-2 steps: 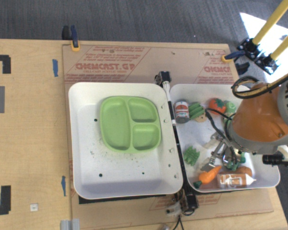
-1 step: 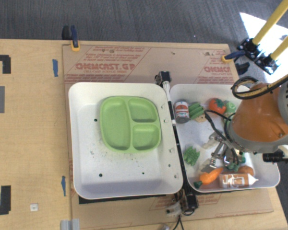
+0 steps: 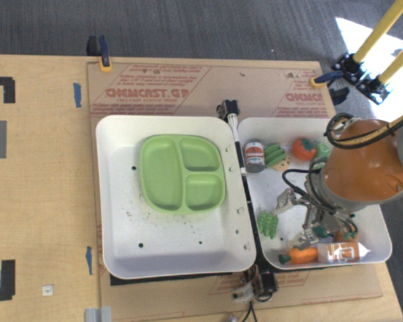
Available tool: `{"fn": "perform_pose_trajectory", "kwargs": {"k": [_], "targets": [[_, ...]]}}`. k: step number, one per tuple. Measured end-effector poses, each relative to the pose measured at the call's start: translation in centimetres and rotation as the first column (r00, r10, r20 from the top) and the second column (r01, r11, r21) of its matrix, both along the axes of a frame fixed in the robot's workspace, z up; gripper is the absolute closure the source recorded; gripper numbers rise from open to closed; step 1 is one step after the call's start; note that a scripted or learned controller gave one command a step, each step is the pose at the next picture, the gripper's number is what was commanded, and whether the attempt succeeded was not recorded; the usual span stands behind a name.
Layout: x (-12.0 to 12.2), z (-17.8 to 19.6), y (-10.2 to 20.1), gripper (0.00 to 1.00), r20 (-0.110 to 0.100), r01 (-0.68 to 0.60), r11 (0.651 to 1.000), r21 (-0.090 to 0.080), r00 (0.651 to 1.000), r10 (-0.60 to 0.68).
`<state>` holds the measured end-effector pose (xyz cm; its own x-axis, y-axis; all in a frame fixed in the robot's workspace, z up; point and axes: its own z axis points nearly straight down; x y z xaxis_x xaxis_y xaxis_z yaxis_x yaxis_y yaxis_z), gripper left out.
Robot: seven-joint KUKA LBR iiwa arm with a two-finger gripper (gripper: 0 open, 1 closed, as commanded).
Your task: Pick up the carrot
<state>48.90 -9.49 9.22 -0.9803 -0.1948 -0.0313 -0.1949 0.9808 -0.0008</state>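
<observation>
One carrot (image 3: 301,254) lies in the right bin (image 3: 383,237), against its near wall, long axis running left to right. Your gripper (image 3: 314,232) hangs just above and behind it. You cannot tell whether the jaws are spread or clenched.

This looks like a robot lab, not a home. A big grey and orange robot arm (image 3: 360,170) reaches in at the right of the frame. The wooden counter (image 3: 40,180) has black tape marks (image 3: 3,89) at the left edge and blue clamps (image 3: 98,47) near the top. Two white bins (image 3: 114,200) sit on printed cardboard (image 3: 188,86). Grey office carpet (image 3: 188,15) fills the top of the frame
</observation>
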Motion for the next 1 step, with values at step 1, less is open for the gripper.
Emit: {"fn": "perform_pose_trajectory", "kwargs": {"k": [1], "targets": [[3.65, -0.16, -5.94, 0.00, -0.018, -0.303, 0.953, -0.009, 0.953, 0.303]]}}
